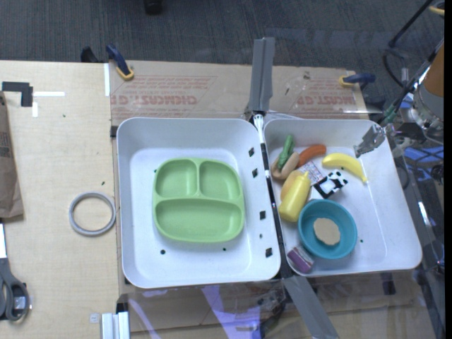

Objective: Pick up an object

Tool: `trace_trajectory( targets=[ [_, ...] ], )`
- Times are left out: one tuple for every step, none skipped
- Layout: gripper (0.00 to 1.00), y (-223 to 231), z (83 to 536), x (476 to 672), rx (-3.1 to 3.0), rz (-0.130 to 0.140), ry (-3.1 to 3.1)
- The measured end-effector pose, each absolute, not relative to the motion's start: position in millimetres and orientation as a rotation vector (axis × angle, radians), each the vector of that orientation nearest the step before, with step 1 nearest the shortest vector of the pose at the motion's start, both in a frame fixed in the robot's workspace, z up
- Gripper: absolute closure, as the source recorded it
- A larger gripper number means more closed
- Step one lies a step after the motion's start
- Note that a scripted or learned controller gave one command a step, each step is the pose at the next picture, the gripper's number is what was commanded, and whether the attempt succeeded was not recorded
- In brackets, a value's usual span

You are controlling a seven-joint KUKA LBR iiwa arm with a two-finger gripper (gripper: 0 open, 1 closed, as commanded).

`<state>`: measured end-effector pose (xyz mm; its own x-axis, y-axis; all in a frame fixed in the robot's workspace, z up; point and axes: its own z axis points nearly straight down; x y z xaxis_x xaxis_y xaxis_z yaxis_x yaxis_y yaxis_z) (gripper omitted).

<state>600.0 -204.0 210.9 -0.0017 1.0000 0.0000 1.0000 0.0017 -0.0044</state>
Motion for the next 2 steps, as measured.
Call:
trace_trajectory(
  targets=[
    [0.0, -177, 90, 643.5, -2.168, 0.003, -2.273],
    [0.0, -156, 95, 620.1, -2.05, 0.002, -2.38]
  ],
)
